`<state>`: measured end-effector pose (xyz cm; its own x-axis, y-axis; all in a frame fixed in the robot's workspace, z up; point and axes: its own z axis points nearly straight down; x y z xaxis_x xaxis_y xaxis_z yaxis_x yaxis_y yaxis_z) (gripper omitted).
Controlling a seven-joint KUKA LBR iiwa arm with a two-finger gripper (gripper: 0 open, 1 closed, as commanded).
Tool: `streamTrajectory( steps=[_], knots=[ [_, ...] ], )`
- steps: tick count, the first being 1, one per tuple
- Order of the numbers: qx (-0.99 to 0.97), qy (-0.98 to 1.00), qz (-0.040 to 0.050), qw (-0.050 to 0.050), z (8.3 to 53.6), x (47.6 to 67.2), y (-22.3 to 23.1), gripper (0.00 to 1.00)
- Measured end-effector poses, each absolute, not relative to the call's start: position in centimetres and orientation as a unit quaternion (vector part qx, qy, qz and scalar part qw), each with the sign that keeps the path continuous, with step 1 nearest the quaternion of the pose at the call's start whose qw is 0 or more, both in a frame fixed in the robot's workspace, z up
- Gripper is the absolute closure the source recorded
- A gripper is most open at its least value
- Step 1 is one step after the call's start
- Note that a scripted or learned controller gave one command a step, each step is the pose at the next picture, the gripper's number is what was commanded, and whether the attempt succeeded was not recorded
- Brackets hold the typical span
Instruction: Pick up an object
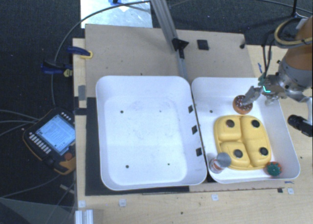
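The arm reaches in from the right over the far right corner of the right bin. Its jaws hang just above and to the right of a small round brown disc lying in the far part of that bin; whether they are spread or pressed together I cannot tell, and nothing shows between them.

The disc lies flat, with no long axis to speak of. Just nearer than it sits a yellow block made of four rounded lobes, each with a dark dot; it takes up the middle of the bin, with its long axis running far to near, slightly slanted toward the near right. At the block's near left corner, touching or almost touching it, is a small grey cup-like piece. At the near right corner of the bin lies a small green ball, just beside the block.

The left bin stands beside the right one on the table.
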<state>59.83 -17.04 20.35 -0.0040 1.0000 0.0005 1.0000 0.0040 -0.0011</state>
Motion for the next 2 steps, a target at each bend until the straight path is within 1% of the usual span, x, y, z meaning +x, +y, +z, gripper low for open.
streamTrajectory(
  steps=[1, 2],
  knots=[
    [-0.706, -0.709, -0.0006, -0.001, 20.5, 59.9, -17.0, 0.0],
    [-0.705, -0.709, 0.0004, 0.001, 15.6, 59.7, -16.1, 0.0]
  ],
)
